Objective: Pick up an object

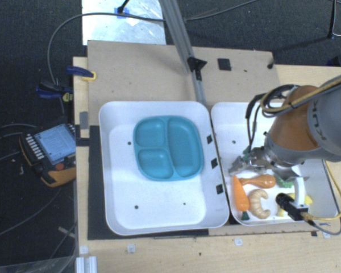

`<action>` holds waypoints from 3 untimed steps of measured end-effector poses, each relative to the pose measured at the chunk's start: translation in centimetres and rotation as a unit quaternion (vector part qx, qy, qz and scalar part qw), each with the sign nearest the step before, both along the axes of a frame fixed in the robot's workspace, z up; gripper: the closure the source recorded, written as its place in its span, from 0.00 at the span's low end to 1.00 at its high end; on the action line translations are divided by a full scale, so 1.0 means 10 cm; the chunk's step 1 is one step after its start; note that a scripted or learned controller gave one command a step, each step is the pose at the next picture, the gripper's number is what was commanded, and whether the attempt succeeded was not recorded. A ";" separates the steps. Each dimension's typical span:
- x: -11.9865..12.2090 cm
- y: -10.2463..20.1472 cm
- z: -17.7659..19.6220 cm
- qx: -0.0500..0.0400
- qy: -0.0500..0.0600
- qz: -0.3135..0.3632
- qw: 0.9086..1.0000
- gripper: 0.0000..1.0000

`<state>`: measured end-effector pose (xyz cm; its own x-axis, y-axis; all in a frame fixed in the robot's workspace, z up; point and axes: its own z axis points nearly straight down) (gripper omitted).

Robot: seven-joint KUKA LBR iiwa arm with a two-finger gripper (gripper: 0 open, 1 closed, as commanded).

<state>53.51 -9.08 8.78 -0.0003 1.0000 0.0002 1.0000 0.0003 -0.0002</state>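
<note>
over the right white bin [227,124], i saw the gripper [260,162], fingers' state unreadable, just far of the orange carrot-shaped toy [240,193], lying near-to-far.

You're looking at a robotics lab: a bare board worktop [159,67] carrying two white bins [116,169], loose cables [62,27] trailing over dark carpet, clamps [74,73] at the left edge, and a handheld control pendant [51,152] lying on the floor.

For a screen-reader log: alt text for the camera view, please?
The arm's gripper hangs low in the right bin, above a carrot, a croissant and other toy food. The left bin holds a blue divided plate.
</note>
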 end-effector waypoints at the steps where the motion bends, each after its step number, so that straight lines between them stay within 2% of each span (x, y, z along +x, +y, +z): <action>1: 0.01 0.00 0.13 0.000 -0.001 0.000 1.000 1.00; 2: 0.05 -0.07 0.74 -0.001 -0.004 0.002 1.000 1.00; 3: 0.06 -0.07 1.18 -0.001 -0.003 0.002 1.000 1.00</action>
